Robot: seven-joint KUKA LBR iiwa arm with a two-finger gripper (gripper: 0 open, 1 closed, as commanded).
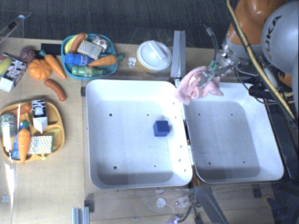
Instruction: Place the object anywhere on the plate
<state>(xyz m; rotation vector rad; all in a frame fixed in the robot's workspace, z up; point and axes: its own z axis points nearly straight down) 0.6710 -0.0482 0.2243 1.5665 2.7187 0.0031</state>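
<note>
Your gripper [211, 74] sits over the far left corner of the right bin [261, 171], its fingers pinched on a pink cloth [194, 88]. The cloth hangs bunched from the fingers and drapes across the far end of the divide between the two bins, one fold spilling toward the left bin's far right corner. Behind the gripper you see the grey arm [280, 29] with its orange band [252, 6], coming in from the right, with cables looping along it.

In the left bin [107, 171] a small blue cube [161, 128] rests on the floor, right of centre and nearer the right wall, well apart from the cloth.

Beyond the left bin's far edge, on the bench [70, 171], stands a round white lidded container [154, 56]. To its left is a blue bowl [70, 71] heaped with toy food. At the bench's left edge lies a yellow plate [58, 120] with more toy food on it, and loose toy vegetables [46, 69] lie between plate and bowl.
</note>
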